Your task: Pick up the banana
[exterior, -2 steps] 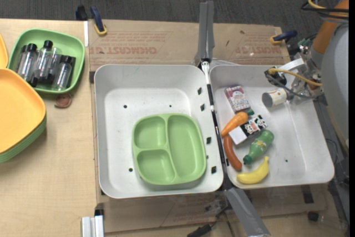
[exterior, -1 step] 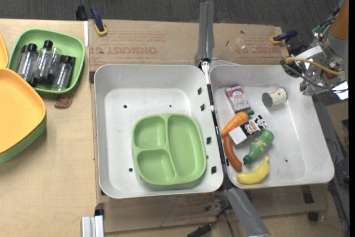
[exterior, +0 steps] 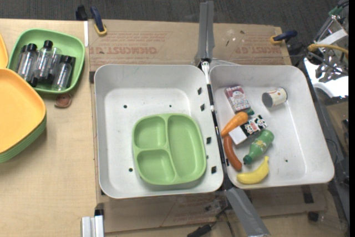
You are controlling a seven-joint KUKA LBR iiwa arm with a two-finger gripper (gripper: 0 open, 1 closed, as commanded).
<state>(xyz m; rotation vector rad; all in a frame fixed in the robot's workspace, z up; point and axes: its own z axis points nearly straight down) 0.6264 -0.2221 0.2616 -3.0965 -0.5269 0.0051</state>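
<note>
Banana (exterior: 254, 172) lies flat at the near edge of the right bin (exterior: 302, 136), close to the near-left corner, curve opening away from the camera. Green bottle (exterior: 259, 146) touches or nearly touches its upper side; hot dog (exterior: 232, 153) is just beside its left tip. Pincer state: cannot tell. Step in hand, as judged: approach. Best descent looks to be over the banana's middle, fingers set across its short width, clear of the bottle. Risk: the bin wall just below crowds the near finger.
</note>
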